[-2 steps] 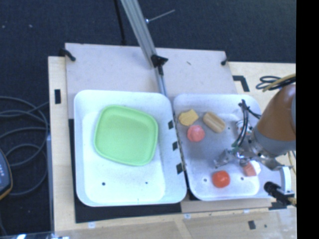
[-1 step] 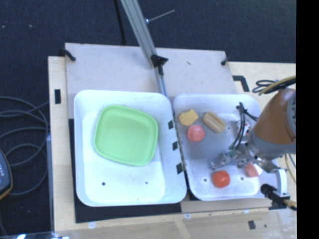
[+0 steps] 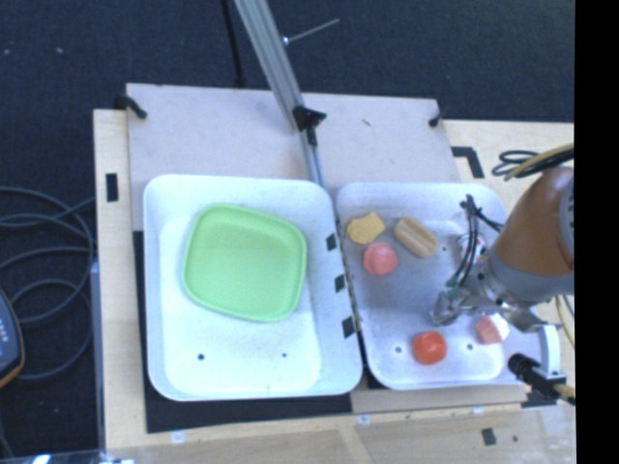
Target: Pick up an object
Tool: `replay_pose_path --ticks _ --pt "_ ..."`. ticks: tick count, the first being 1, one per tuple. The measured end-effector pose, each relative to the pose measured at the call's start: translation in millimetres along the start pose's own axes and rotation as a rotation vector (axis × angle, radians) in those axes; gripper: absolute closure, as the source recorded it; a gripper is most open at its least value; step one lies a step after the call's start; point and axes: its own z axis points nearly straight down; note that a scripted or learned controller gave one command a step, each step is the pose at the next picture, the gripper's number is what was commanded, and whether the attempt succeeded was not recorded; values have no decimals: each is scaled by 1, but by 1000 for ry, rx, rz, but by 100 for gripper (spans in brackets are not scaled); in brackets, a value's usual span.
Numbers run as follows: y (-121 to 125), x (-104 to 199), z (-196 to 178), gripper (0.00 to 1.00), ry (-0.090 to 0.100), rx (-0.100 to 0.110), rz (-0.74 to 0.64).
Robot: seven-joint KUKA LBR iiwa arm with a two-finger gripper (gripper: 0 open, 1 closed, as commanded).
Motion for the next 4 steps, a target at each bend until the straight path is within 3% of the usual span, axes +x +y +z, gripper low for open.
replay_pose_path --ticks 2,4 --pt "7 2 -103 100 0 -2 1" --pt "28 105 -101 100 1 2 -3"
